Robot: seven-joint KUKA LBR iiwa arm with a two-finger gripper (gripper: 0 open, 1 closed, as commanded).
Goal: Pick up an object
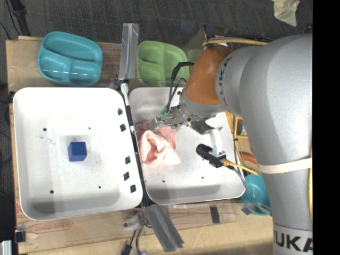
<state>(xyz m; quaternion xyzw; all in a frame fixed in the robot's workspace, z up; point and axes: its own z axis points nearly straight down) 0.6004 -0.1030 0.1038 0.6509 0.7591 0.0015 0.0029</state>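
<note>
Pink cloth [156, 146], crumpled into a soft heap, lies in the right bin [186, 182] from the camera view, up against that bin's left wall. The gripper [169, 117] is low over the bin's far half, right at the cloth's upper edge, maybe touching it, hard to call from this angle. How far open it is, I can't tell, and there's no cloth visibly caught in it. The grey arm [276, 89] fills the right side of the picture, its orange band [204, 81] just above the wrist, bending down into the bin.

Over to the left bin [53, 110]: one small blue cube [77, 151] sits flat on the floor, left of centre, well apart from the gripper.

Beyond the bins, a teal moulded tray [69, 57] rests behind the left one and a green moulded tray [159, 62] behind the right. On the dark floor at top right lies a pale crumpled scrap [284, 7].
</note>
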